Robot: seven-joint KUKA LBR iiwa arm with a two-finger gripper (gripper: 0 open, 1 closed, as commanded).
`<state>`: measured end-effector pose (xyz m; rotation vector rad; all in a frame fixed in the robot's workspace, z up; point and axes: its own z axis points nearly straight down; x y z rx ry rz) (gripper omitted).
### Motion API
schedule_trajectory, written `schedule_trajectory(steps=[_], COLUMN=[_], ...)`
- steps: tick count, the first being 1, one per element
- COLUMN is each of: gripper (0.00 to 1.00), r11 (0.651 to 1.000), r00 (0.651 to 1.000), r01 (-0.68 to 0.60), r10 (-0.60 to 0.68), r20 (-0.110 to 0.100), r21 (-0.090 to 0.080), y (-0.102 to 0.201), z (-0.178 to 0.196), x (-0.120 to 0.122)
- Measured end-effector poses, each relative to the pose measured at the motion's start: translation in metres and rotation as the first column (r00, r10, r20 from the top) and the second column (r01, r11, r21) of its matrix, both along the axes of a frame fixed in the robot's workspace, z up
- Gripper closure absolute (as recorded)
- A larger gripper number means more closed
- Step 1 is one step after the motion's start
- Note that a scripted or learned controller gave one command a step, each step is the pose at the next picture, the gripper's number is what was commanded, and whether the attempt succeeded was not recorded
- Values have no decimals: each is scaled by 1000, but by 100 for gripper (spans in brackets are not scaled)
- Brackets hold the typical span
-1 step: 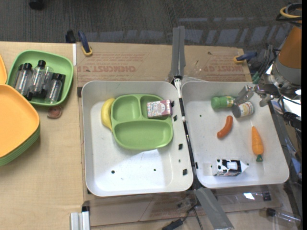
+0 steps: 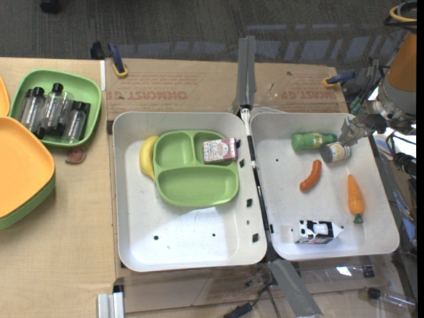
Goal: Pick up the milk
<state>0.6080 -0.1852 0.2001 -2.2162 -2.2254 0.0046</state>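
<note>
Toward the lower middle of the right bin [image 2: 387, 240], the milk [image 2: 317, 232] is lying well apart from the claw [image 2: 350, 132], which is hovering upper right; its grip state is unclear.

In the left bin [image 2: 126, 197], a green divided plate [image 2: 195, 174] holds a small pink carton [image 2: 219, 150] and partly covers a banana [image 2: 146, 156]. The right bin [image 2: 377, 240] holds a green bottle [image 2: 311, 140], a sausage [image 2: 310, 175], a carrot [image 2: 356, 197] and what may be a small can [image 2: 335, 152]. On the bench's left stand stacked orange plates [image 2: 23, 177] and a green tray [image 2: 89, 98] of vials [image 2: 53, 113].
</note>
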Motion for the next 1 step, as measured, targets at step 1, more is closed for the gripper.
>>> schedule_trajectory(steps=[1], gripper=[100], r11=[962], r00=[962], r01=[-272], r10=[272], r20=[3], r21=[0], y=[24], z=[-56], x=[51])
